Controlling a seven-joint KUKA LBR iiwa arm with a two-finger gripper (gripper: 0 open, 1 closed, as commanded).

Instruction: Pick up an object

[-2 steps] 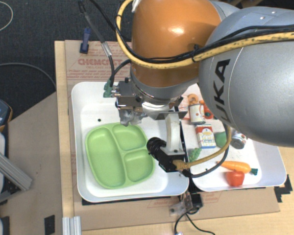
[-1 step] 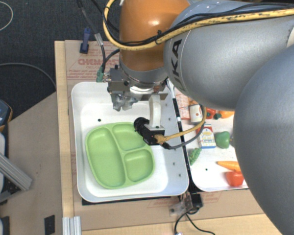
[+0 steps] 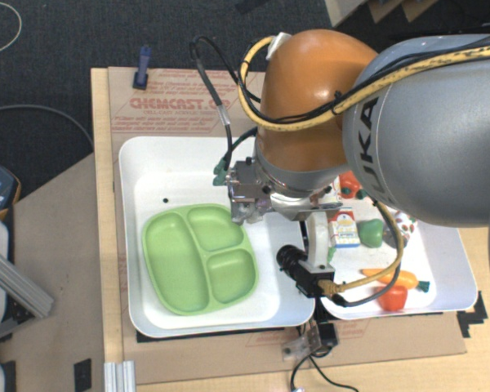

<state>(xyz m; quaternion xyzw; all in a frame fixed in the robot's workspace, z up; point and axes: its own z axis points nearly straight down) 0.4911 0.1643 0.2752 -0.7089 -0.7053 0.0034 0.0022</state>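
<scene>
**green plate lies in left bin under kuka wrist**

green three-section plate (image 3: 198, 256) lies flat in the near half of the left bin (image 3: 139, 219), its three wells bare. the brown board (image 3: 171, 104) under both bins carries the red print "chemcast", with smaller lines beneath that are too fine to read. the letters "ku" show in black on the grey arm (image 3: 425, 129), beside its orange band (image 3: 310, 96). the gripper (image 3: 247, 196) hangs over the inner edge of the left bin, just above the plate's far right corner. the wrist hides its tip, so how far open it is, and whether it touches the plate, cannot be told. in the right bin (image 3: 449, 288) sit a small printed carton (image 3: 343, 231), a green toy (image 3: 371, 233), an orange piece (image 3: 404, 280) and a red piece (image 3: 393, 299). a blue clip (image 3: 141, 66) grips the board's far edge, and dark carpet (image 3: 65, 23) surrounds the bench.
</scene>
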